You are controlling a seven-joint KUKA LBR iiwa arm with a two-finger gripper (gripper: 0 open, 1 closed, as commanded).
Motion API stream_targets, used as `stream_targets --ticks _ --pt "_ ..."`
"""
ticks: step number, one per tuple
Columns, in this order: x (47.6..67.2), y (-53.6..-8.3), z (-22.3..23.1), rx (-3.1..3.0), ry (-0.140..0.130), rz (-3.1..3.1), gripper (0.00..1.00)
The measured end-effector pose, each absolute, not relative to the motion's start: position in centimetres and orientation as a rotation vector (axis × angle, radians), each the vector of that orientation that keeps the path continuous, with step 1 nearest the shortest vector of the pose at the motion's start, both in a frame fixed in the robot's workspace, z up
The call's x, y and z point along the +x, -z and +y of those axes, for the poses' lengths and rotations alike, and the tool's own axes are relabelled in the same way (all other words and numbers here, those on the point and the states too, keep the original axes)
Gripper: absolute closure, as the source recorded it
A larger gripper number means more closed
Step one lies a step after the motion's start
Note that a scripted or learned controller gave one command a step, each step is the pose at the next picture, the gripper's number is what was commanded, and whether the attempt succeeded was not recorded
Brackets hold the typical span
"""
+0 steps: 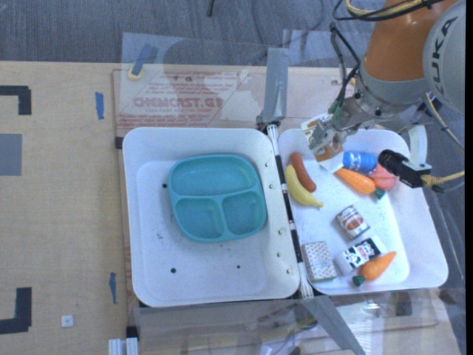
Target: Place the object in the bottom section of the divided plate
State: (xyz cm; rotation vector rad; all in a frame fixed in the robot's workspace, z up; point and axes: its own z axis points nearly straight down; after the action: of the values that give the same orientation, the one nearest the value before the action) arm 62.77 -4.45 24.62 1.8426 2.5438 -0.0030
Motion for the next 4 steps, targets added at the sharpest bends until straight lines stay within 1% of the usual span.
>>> stream_targets --ticks 1,2,3,4 --pt "62.8 -24.7 -4.5 1.843 0.002 2.543 0.0" --pt "62.9 -25.6 -4.4 1.837 0.001 2.542 1.0" --pt "53.0 -43.5 -0.8 1.892 0.002 2.507 1.0" --pt "56.0 -37.3 -0.7 1.945 0.003 2.468 1.0"
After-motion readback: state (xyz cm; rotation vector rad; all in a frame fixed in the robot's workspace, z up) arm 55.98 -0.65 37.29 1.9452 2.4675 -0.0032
